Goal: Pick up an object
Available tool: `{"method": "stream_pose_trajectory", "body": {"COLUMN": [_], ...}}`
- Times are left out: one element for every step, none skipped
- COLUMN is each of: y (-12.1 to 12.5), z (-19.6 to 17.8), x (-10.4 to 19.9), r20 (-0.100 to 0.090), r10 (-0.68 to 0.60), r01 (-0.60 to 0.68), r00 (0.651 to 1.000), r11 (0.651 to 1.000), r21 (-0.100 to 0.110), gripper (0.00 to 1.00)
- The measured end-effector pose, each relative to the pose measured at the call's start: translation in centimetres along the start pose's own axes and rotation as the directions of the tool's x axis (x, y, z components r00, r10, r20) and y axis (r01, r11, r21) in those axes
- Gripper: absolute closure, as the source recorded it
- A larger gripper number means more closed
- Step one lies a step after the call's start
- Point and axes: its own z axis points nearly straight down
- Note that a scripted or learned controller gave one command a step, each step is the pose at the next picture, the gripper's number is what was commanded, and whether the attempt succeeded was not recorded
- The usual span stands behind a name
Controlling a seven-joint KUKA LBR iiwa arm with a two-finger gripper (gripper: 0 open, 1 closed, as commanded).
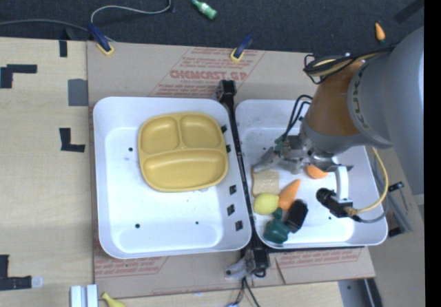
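We judge the carrot (290, 189) to be light, rigid and smooth, probably toy plastic. Its tapered form suggests a grasp across the thicker middle, where the fingers are less likely to slide off. It is orange, elongated and lies at a slant in the right bin (365, 233), touching the yellow lemon (266, 203) and just beside the beige block (266, 180). A dark green object (277, 231) and a black object (296, 215) lie close below. The gripper (289, 154) hangs near the carrot's upper end; we cannot tell how far it is open, and nothing visibly sits in it.
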Motion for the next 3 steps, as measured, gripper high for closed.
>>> {"method": "stream_pose_trajectory", "body": {"y": [-4.2, -8.2, -8.2], "z": [0.0, -0.1, -0.1], "x": [0.2, 0.4, -3.0], "r20": [0.001, 0.002, -0.003], "r10": [0.001, 0.001, -0.001], "r01": [0.000, -0.001, 0.001], "r00": [1.000, 1.000, 1.000], "r11": [1.000, 1.000, 1.000], "r21": [-0.005, -0.007, -0.002], "gripper": [0.00, 0.00, 0.00]}}
